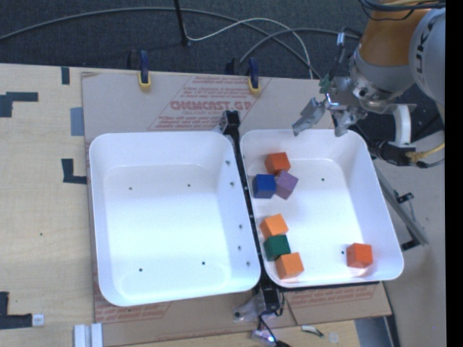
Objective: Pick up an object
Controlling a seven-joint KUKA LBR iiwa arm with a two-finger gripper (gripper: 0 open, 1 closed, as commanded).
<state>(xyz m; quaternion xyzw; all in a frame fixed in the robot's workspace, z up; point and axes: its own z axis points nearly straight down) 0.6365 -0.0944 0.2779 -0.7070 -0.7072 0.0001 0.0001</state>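
- orange cube (277,163) is the block lying closest to the jaws (323,120); it sits in the right bin (365,161) near the far wall, below and to the left of the jaws as the camera sees them.
- the jaws hang over the bin's far rim, spread open with nothing between them.
- judging from this, the coming move turns on shifting toward the divider and down; the cube has no long axis to speak of, so the wrist angle matters little.
- blue cube (264,186) and purple cube (286,184) sit just beyond the orange cube from the jaws, touching or nearly touching it, which could crowd a finger on that side.
- farther from the jaws, a second orange cube (274,225), a green cube (276,246) and a third orange cube (289,265) line up beside the divider.
- a red-orange cube (359,255) stands alone, well apart, in the near right corner.
- the left bin (101,194) lies past the divider on the bench (36,194).
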